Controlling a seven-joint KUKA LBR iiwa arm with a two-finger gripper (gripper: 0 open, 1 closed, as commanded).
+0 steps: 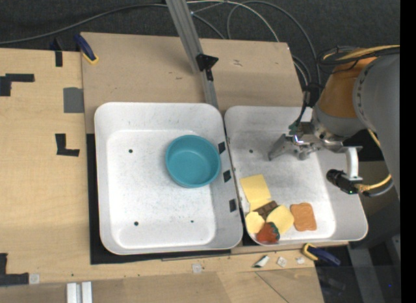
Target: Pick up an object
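Right bin [338, 230] is the landmark: the tool [286, 147] hangs over its upper middle on the grey arm [364, 100], nothing between the fingers, which look spread, one dark finger angling toward the bin's left wall. Candidate objects all sit in the right bin's lower part, well below the tool: yellow sponge [255, 190] near the left wall, a second yellow piece [281, 217] lower down, a dark brown piece [265, 209] wedged between them, a red item [267, 233] at the bottom edge touching the yellow piece, and an orange block [303, 217] off to their right, slightly apart from the cluster. Left of the right bin, the other bin [117, 230] carries a teal bowl [192, 160] near its centre. Step in hand, by my read: picking a target and descending, no grasp yet. To do it well: go for the orange block, since it stands clear of its neighbours, or the yellow sponge's free upper edge; centre the tool over it, turn the fingers across its narrow side, come straight down and close only once the fingers straddle it. Avoid the clumped red and brown bits; fingers would likely catch two things or push them against the bin wall.
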